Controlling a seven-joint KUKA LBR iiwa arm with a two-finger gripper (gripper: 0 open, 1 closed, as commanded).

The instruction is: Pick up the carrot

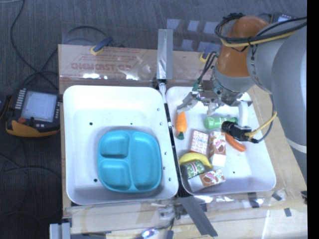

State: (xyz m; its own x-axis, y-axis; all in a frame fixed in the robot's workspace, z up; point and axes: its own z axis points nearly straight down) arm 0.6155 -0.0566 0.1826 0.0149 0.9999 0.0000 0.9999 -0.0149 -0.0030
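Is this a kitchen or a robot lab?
Probably a robot lab, not a kitchen. A big robot arm reaches over two white bins on a bench, a handheld control screen lies on the carpet, and the carrot looks like toy food.

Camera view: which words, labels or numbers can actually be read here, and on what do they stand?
Red lettering on the brown cardboard sheet behind the bins: there, but too blurred to read.
Small printed food cartons in the right white bin: print too small to read.
Orange-edged handheld pendant's screen: nothing legible.
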